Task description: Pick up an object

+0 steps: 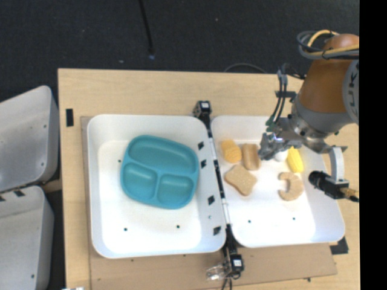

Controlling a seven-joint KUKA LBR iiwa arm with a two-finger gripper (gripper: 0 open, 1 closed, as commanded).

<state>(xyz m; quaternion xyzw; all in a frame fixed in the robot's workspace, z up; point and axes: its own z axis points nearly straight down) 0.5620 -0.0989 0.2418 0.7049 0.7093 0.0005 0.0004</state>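
Several food pieces lie in the right bin (pixel 284 225): an orange-yellow piece (pixel 230 151), a tan loaf-like piece (pixel 250 156), a bread slice (pixel 240 179), a curved tan piece (pixel 291 187) and a yellow piece (pixel 294 160). My gripper (pixel 270 148) hangs low over the bin, between the tan loaf-like piece and the yellow piece. The wrist above hides its fingertips.
A teal divided plate (pixel 159 171) lies in the left bin (pixel 106 222). A ridge with black clips (pixel 216 180) separates the two bins. A black tool part (pixel 325 183) sticks out by the right bin's far edge. Wooden bench (pixel 72 95) surrounds the bins.
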